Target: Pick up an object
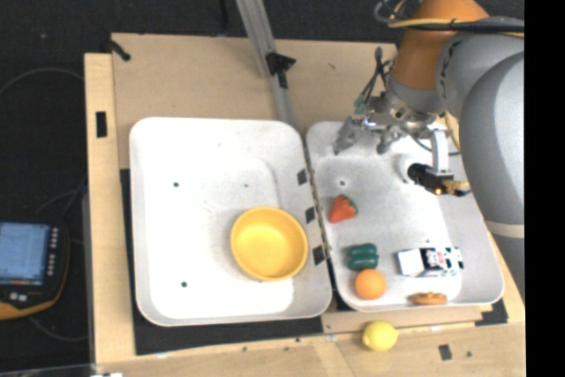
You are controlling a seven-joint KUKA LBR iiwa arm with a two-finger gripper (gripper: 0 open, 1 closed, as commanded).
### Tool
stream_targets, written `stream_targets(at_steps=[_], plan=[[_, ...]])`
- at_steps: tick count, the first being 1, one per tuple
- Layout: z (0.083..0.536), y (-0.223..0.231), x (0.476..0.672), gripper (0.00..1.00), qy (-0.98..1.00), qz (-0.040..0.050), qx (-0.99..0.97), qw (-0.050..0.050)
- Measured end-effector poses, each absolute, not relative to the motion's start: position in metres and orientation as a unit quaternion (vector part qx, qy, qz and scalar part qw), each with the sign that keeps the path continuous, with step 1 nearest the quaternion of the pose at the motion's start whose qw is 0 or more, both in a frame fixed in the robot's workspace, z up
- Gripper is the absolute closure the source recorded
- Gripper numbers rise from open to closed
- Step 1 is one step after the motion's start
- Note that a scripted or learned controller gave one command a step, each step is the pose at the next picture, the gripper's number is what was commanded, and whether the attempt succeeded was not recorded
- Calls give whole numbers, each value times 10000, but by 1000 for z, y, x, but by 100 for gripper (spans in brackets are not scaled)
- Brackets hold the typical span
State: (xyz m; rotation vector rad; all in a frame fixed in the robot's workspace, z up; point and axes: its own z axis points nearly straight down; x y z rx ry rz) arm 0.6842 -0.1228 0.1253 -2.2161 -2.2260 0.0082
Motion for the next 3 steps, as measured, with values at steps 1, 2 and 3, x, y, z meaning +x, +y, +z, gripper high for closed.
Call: stream_targets(at_steps=[1, 2, 3], plan=[[100, -125, 684, 0, -7085, 20, -7057, -6], [114, -126, 685, 100, -7094, 11, -7048, -39], [158, -130, 688, 100, -7076, -18, -7066, -19]])
